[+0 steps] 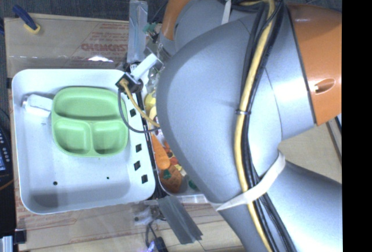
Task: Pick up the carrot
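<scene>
Resting in left white bin: green divided tray. Orange items in right bin, under arm; gripper state unreadable.

— What do you see of the arm itself?
— You're looking at smooth, rounded grey casings with a satin sheen, and an orange band at the right.
— Any cabling?
— You'll find a bundle of black and yellow cables running along the shell, held by a pale strap.
</scene>
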Robot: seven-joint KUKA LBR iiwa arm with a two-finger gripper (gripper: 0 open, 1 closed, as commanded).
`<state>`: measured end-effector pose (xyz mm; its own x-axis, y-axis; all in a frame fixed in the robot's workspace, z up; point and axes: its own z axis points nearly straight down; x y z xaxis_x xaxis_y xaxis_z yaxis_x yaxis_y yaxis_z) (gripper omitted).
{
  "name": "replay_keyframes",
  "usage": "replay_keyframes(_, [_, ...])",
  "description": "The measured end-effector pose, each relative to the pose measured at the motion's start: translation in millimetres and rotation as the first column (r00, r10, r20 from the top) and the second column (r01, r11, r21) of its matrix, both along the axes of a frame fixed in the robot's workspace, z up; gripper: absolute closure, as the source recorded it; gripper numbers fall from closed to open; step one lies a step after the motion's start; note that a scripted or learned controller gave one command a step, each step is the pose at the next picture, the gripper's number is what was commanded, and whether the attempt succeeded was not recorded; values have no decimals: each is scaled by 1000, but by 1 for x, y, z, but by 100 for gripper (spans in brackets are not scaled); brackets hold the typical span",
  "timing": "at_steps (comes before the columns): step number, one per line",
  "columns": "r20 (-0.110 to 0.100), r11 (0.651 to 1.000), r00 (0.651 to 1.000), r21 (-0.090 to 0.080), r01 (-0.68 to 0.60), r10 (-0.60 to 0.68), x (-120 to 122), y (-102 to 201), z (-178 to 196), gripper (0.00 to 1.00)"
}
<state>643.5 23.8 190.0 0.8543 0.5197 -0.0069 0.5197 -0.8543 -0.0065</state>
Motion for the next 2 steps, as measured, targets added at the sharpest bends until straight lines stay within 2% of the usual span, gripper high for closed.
replay_keyframes(1, [9, 943, 943, -1, 333, -333, -1, 70, 47, 100])
replay_keyframes(2, [10, 944, 944, -2, 331, -331, -1, 69, 57, 100])
